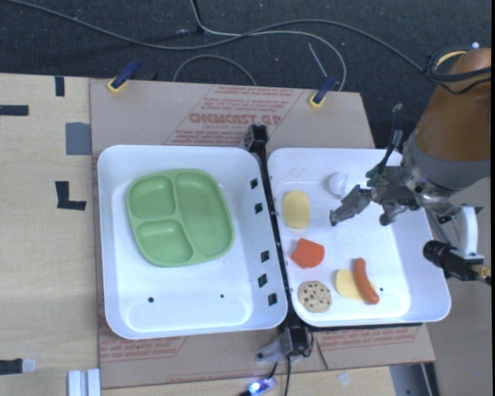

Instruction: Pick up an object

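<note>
In the right bin (425, 304) six small items are laid out. A pale yellow piece (296, 209) is seen near the bin's left wall, and just nearer than it an orange-red wedge (308, 253) is placed. A round cookie (314, 296) with dark chips is found at the near left of this bin. To the right of the cookie a yellow slice (345, 283) is seen, with a red sausage (365, 280) lying against its right side, tilted so that one end points far-left. A small white ball (337, 182) is set toward the far middle of the bin, right of the pale yellow piece.

The gripper (365, 207) is held above the bin's middle, just right of the white ball and far of the sausage. Its two dark fingers are seen spread apart, one reaching left toward the pale yellow piece, and nothing is gripped between them. The arm (454, 130) is brought in from the right, its orange band visible at the far right.

In the left bin (115, 304) a green divided plate (180, 216) with three compartments is laid, toward the far side. Both bins are rested on a sheet of brown cardboard (231, 118), clamped at its far edge by two blue-and-yellow clamps (125, 76)
</note>
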You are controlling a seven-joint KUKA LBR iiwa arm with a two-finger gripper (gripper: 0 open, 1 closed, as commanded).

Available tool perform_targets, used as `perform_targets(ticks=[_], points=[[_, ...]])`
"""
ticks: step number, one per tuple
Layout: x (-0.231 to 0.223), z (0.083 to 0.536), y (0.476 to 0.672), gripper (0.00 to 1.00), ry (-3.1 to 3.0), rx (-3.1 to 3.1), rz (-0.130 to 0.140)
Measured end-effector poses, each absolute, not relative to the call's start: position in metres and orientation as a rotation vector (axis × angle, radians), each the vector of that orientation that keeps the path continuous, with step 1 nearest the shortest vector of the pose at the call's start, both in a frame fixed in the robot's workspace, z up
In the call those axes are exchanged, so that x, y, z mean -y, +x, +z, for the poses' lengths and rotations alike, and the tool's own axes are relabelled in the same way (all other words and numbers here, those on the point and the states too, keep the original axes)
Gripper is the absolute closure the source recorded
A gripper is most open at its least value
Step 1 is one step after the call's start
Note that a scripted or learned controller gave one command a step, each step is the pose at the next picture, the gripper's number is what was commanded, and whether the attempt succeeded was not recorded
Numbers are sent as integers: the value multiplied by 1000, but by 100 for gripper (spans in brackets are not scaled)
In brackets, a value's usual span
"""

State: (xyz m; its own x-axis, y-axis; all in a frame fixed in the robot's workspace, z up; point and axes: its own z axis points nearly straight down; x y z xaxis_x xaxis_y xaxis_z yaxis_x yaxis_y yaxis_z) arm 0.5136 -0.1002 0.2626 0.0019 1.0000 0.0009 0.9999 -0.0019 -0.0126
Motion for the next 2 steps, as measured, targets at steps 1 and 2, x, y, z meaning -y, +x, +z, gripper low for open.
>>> perform_targets(ticks=[1,2], points=[[100,268,516,0,-2220,2222,2],[92,207,514,0,-2216,2218,7]])
